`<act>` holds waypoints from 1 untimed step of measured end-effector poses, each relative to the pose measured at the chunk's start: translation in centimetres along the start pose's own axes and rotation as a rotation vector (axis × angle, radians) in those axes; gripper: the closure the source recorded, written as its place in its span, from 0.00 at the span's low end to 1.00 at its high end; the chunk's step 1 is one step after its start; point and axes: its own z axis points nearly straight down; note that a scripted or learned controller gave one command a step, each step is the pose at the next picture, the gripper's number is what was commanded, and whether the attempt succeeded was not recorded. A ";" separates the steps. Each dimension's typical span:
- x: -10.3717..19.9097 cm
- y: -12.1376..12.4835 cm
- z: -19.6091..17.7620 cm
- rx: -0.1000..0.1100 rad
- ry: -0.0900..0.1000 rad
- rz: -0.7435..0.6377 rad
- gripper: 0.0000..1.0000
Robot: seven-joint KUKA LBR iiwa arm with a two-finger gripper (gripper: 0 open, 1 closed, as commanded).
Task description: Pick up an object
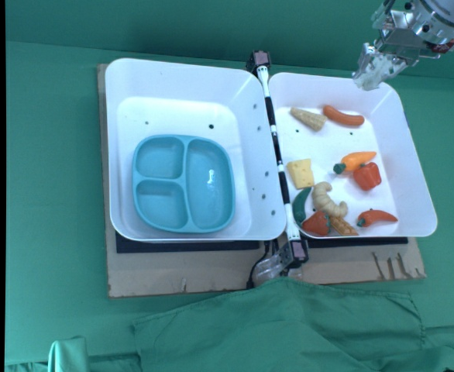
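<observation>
I see a bench draped in green cloth (56,169), with a sheet of brown cardboard (180,273) lying flat on it and two shallow white bins side by side on the cardboard. A loose fold of the same green cloth (289,328) bunches up along the near edge.

The left bin (180,80) carries a light blue divided plate (184,182), which sits toward the bin's near left corner with its three compartments facing up.

A black-and-white hinge strip (273,146) runs between the two bins where their edges meet.

The right bin (413,177) carries the toy food. Near its far edge I see a pale corn cob (307,118) and, just to its right, a sausage (343,115). Toward the bin's left edge sits a yellow cheese wedge (300,173). Right of that are a carrot (356,160) and a red pepper (368,176), just beside each other. Along the near edge I can make out a green vegetable (300,204), a knobbly ginger root (328,198), a red strawberry-like piece (316,223) and an orange chili (376,218), the first three crowded together at the near left corner.

The gripper (376,71) hangs over the right bin's far right corner, above the rim and well apart from every item. From here I cannot tell whether its fingers are apart or together; nothing shows between them.
</observation>
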 end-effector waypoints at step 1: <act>-4.9 -6.2 6.8 0.004 -0.001 0.012 1.00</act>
